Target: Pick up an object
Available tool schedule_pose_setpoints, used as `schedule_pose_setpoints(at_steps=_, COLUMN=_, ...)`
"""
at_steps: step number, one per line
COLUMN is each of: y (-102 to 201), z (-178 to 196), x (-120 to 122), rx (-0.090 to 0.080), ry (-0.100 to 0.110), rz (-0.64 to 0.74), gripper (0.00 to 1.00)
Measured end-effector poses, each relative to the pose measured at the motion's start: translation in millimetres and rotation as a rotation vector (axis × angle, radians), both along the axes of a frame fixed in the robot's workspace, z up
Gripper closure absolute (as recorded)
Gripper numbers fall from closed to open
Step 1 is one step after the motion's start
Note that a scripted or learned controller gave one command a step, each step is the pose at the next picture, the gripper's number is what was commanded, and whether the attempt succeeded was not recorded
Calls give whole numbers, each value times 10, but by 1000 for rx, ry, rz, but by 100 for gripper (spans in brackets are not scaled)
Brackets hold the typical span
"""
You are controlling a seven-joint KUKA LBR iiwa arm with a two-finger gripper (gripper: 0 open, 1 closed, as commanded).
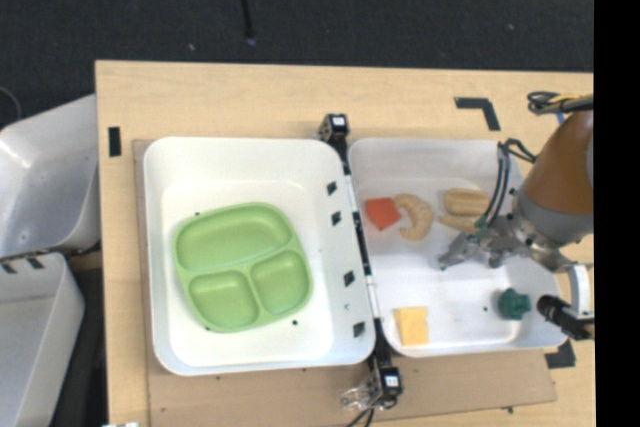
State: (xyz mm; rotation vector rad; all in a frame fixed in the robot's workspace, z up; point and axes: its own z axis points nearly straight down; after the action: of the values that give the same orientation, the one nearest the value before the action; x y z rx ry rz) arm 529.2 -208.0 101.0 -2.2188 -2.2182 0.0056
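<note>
**Inspector:** Report the right bin, nearest edge first.

**Clerk:** A yellow block lies flat by the front wall, toward the divider. A small dark green object sits further right, close to the front right corner. Both rest apart from everything else.

**Inspector:** And the arm?

**Clerk:** The arm enters from the right, its orange band above the wrist. The pincer hangs low over the middle of that bin, fingers spread apart, nothing between them. It points toward the divider.

**Inspector:** What lies beyond it?

**Clerk:** A red block sits near the divider, touching a pale curled piece on its right. A tan, bread-like roll lies just beside the arm's cables, toward the back wall. None of these touches the pincer.

**Inspector:** The left bin?

**Clerk:** It carries a green divided tray with three compartments, lying flat. Both bins sit side by side on the wooden tabletop.
</note>
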Motion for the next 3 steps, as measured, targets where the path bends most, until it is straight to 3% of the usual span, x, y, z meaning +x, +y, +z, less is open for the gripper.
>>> schedule_pose_setpoints(at_steps=1, y=-17, z=132, x=18, rx=-2, ry=-6, rz=-3, gripper=100)
schedule_pose_setpoints(at_steps=3, y=-71, z=1275, x=160, rx=-3, ry=-12, rz=3, gripper=100)
